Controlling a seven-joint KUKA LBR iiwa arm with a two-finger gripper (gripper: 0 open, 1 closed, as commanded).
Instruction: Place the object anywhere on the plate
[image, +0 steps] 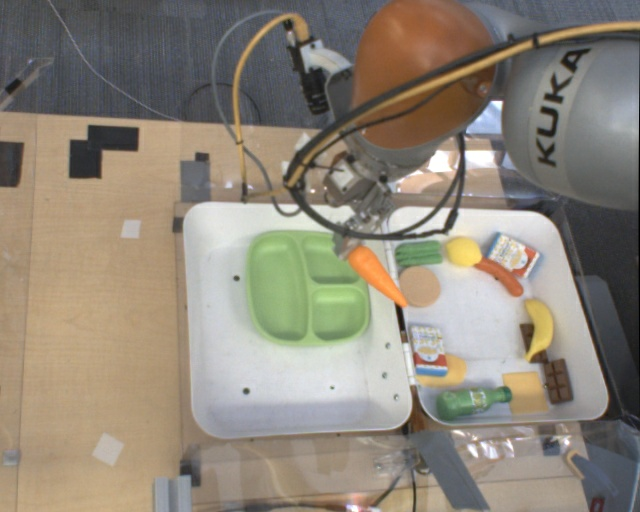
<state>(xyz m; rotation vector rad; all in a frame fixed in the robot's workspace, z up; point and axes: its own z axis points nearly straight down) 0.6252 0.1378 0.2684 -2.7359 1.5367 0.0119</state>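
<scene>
Directly below the end effector (352, 238), the carrot (376, 275) is hanging by its blunt top, which the fingers appear to be pinching, while its long axis is slanting toward five o'clock. Its top is overlapping the green plate (300, 290) at the plate's two o'clock corner, and its tip is pointing over the divide toward the right bin (580, 340), so the release point is lying toward eight o'clock.

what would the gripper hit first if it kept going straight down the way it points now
Probably the green plate: the gripper points down over the plate's upper right compartment, with the carrot at its tip hanging over that corner. Depth is hard to judge from this slanted view.
</scene>
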